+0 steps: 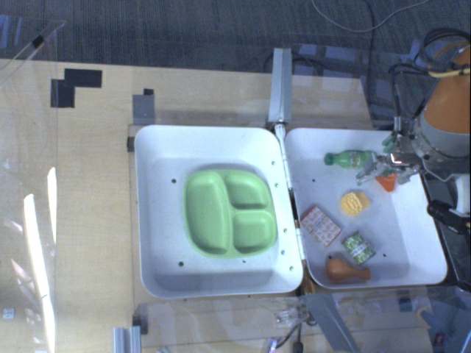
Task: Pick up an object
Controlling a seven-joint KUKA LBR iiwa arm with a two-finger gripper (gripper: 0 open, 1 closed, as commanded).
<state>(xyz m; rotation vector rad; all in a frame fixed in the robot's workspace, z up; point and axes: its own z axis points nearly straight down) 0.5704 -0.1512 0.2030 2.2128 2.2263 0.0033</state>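
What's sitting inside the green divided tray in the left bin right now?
The green divided tray lies flat in the left bin, and all three compartments show only bare green plastic. The bin floor beneath the tray is covered, so anything under it cannot be seen.

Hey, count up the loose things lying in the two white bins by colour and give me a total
Green: 3, the divided tray, the bottle and the small packet
Yellow: 1, the corn-like piece
Orange-red: 1, the piece beside the gripper
Pink: 1, the checked packet
Brown: 1, the piece at the near edge
Total: 7
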